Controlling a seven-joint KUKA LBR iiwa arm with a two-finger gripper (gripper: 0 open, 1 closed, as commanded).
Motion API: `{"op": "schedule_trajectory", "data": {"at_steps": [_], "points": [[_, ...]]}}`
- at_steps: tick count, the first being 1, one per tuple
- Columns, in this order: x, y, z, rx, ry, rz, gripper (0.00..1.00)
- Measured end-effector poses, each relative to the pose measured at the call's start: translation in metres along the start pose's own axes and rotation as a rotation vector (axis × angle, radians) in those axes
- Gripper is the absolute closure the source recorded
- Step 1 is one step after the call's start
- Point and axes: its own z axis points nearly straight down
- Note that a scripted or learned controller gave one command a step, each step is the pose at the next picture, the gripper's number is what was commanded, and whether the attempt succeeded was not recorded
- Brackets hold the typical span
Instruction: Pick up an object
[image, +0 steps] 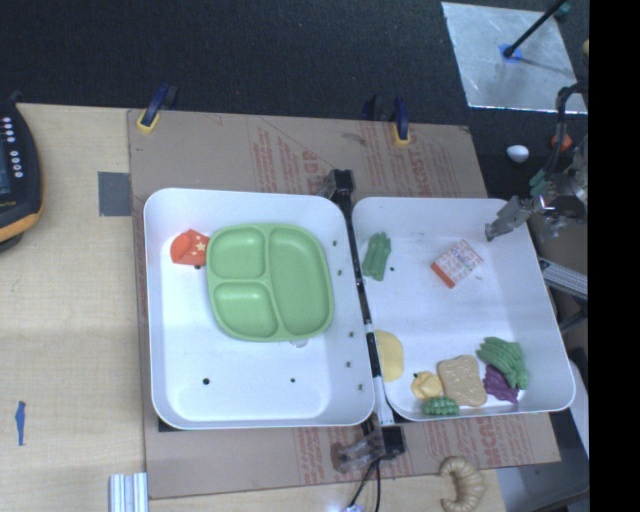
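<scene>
**Toy food clustered in the near corner, one packet lying alone**

Nearest the camera, off the bins on the cardboard, a tan curled toy (462, 482) lies at the near edge. Just beyond it, the near right corner of the right bin (530, 300) holds a crowd: a tan slice of toy bread (462, 379), a yellow piece (427, 384) and a small green piece (439, 406) touching it on its left and near sides, a purple piece (499, 384) and a green leafy piece (503, 359) on its right. A pale yellow piece (389, 354) sits against the bin's left wall, and a green pickle-shaped piece (376, 255) lies farther back along that wall.

The likeliest pick, in my judgement, is the small red-and-white packet (457, 263), which lies by itself in the far half of the right bin, well apart from everything else. It looks light and thin, perhaps soft, so it may slide or crumple; closing across its narrow width should suit it. The clustered toys seem hollow plastic, light and stiff, but packed too closely for clean finger room.

The left bin (180, 390) holds a green divided plate (271, 281), broad and awkward for two fingers, with a small red toy (189, 248) touching its far left edge.

The gripper (510, 217) hangs at the right bin's far right corner, to the right of the packet and holding nothing; whether its jaws are spread or closed I cannot tell from this angle.
</scene>
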Motion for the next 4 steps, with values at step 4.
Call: {"op": "schedule_trajectory", "data": {"at_steps": [4], "points": [[0.03, -0.08, 0.138, 0.015, 0.006, -0.002, 0.0]]}}
